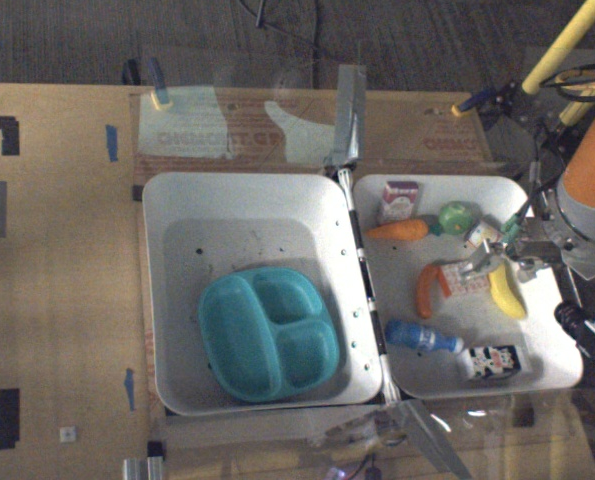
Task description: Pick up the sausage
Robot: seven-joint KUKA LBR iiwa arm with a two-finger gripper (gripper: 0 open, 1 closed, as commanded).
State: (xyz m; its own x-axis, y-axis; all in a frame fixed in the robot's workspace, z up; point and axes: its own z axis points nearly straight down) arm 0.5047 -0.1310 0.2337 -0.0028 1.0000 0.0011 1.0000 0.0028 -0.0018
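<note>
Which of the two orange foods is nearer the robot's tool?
The sausage, curved and standing lengthwise beside the small red-and-white carton, just left of the tool. The carrot lies crosswise, farther away, by the bin divider.

Glossy teal plastic tray (267,336)

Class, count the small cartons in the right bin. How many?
3: a purple-and-white carton at the far left corner, a red-and-white carton mid-bin by the sausage, a black-and-white carton at the near edge. None looks hidden.

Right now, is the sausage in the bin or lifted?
In the bin: the sausage lies flat on the right bin's floor, beside a small carton.
</note>
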